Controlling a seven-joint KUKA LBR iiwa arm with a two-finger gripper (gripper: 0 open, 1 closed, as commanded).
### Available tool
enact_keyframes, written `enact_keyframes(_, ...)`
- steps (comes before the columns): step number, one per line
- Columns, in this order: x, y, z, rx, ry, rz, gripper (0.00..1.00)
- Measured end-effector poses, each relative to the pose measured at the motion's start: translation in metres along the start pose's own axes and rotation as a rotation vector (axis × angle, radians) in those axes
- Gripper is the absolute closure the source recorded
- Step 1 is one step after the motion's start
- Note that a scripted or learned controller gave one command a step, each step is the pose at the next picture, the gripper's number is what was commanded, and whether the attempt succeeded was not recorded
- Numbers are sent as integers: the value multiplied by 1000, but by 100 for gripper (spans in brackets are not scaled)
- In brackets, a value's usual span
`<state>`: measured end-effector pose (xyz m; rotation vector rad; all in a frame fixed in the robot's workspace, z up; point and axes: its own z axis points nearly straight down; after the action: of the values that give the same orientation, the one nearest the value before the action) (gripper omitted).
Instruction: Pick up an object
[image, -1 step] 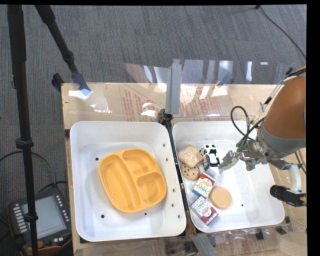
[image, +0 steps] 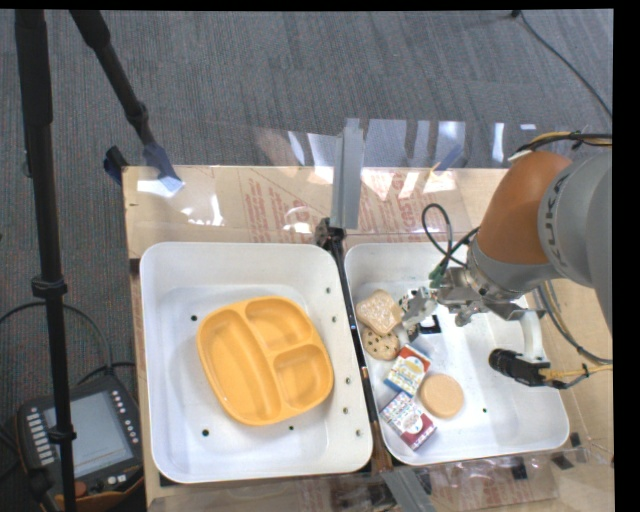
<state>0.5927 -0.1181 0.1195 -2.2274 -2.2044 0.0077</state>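
The 2 white bins (image: 250, 265) look like smooth, slightly glossy plastic, and the yellow divided tray (image: 265, 358) has a smooth matt plastic look. The small cartons (image: 408, 372) appear to be printed glossy card; the bench (image: 240, 205) looks like bare wood under a clear shiny sheet.

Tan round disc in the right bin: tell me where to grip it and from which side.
Grip the tan round disc across its width at the rim, coming straight down from above. It lies flat in the right bin, so only its edge offers hold. The small carton lies close on its left, so set the jaws near to far.
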Motion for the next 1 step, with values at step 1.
enact_keyframes(1,-4,16,36,-2,0,-104,0)
